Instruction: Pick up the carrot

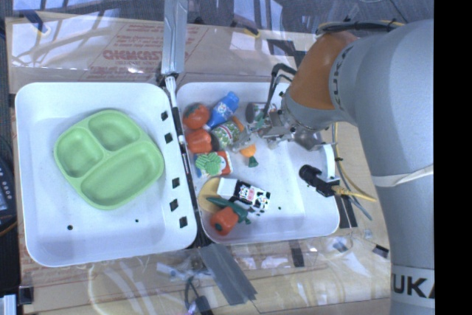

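The carrot (227, 217), an orange toy with a dark green top, lies near the front edge of the right bin (310, 214), just beside a black-and-white patterned block (252, 195) and a yellow piece (212, 186); nothing is gripping it and it rests on the bin floor, so the pick appears not yet begun. Farther back in the same bin a loose cluster of toys gathers: two red-orange pieces (197, 128), a green leafy piece (211, 162), a blue bottle (225, 108) and a small orange bit (250, 152). The gripper (259, 122) hangs over that back cluster, well apart from the carrot, and whether it is spread or closed cannot be told from this angle. The left bin (44, 232) holds a green divided plate (109, 157). By this evidence, the reach, the descent, the closing and the lift all remain
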Available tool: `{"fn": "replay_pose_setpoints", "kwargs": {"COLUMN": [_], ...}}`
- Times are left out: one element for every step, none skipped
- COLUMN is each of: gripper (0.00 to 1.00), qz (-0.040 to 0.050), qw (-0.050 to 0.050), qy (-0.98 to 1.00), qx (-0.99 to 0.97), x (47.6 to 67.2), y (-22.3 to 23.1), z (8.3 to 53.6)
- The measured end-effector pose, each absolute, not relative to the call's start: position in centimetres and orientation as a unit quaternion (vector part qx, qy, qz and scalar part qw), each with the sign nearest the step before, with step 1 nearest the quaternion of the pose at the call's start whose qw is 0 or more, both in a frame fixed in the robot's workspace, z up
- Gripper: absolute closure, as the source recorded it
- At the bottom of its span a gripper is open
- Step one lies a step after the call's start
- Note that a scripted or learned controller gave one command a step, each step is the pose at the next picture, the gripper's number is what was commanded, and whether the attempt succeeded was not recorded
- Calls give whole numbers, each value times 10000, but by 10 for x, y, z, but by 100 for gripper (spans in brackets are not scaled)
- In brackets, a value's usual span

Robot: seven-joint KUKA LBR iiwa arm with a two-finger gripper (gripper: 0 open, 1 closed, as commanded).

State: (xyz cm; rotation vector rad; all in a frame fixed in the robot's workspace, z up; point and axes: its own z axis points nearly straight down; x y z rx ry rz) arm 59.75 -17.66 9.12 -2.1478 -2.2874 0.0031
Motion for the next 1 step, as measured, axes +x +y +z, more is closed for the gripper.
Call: {"fn": "replay_pose_setpoints", "kwargs": {"gripper": [100], "qz": [14], "qw": [27], "qy": [-7305], "qx": [-6829], "x": [598], "y": [-176], "z": [101]}}
